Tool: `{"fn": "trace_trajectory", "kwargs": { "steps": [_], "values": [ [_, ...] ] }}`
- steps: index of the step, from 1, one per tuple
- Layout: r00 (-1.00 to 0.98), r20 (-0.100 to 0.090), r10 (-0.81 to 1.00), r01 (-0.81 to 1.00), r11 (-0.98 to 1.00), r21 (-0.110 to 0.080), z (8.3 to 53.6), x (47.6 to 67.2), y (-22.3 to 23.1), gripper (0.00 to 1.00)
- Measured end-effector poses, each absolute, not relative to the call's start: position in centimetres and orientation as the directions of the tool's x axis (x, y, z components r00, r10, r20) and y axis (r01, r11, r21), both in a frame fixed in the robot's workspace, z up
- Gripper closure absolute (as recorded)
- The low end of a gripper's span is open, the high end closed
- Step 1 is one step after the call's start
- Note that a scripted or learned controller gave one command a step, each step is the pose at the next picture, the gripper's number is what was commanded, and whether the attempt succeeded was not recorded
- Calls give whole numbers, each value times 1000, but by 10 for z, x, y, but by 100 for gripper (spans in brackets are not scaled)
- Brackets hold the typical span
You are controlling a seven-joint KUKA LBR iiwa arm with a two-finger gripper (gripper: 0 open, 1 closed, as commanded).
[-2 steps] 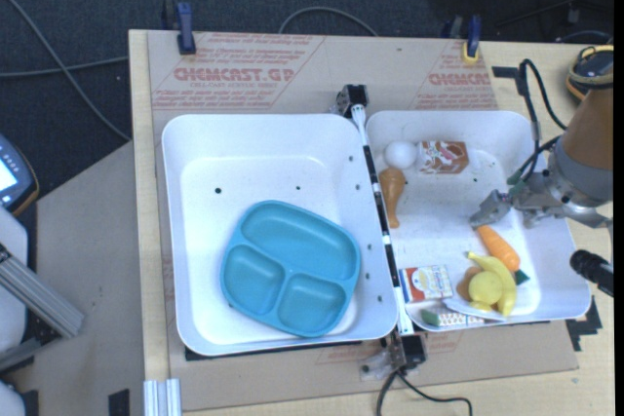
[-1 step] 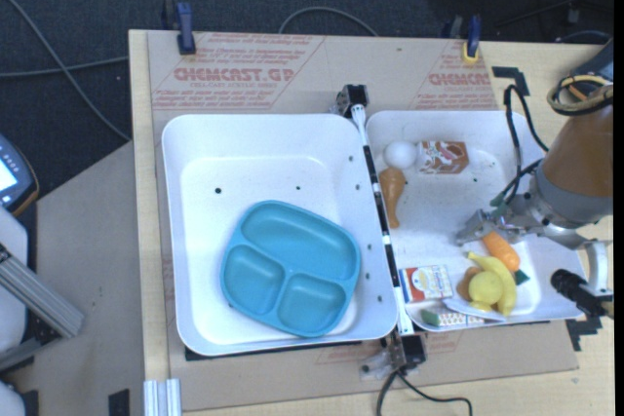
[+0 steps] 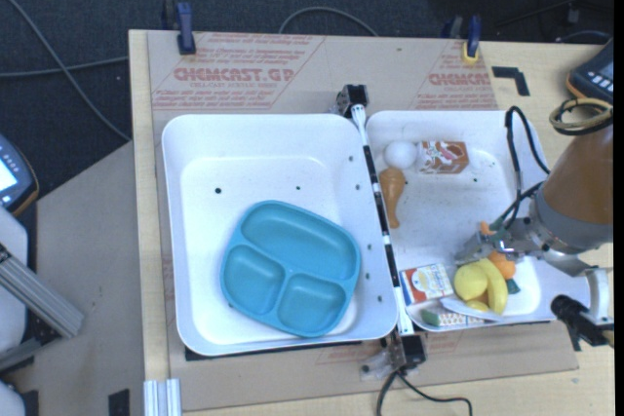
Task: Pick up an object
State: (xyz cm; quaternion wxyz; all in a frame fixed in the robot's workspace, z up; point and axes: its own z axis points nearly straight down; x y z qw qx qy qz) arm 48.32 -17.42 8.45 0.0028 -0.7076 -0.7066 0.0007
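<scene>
My gripper (image 3: 495, 245) hangs low over the front right part of the right bin (image 3: 439, 127), on the grey arm (image 3: 580, 200) that reaches in from the right. Right below it lie a yellow lemon (image 3: 471, 282), a banana (image 3: 497, 294) and a small orange piece (image 3: 503, 261), all close together. The gripper's tip is just above or touching this cluster; I cannot tell which. Further back in the same bin are a white ball (image 3: 400, 154), a red-brown packet (image 3: 445, 157) and a tan cone-shaped object (image 3: 392, 191).
A small red-and-white carton (image 3: 426, 284) and a white utensil (image 3: 454, 311) lie at the right bin's front edge. The left bin (image 3: 195, 151) holds a blue divided plate (image 3: 290, 268). A clamp (image 3: 353, 98) sits at the bins' shared wall. Cables run by the arm.
</scene>
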Motion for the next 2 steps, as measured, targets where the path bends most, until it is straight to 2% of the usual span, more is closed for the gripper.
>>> {"fn": "trace_trajectory", "kwargs": {
  "steps": [1,2],
  "values": [
    [2,-2,1000,1000,-2,3,95,486,-175,100],
    [-8,0,1000,1000,8,3,104,506,-91,100]
  ]
}}
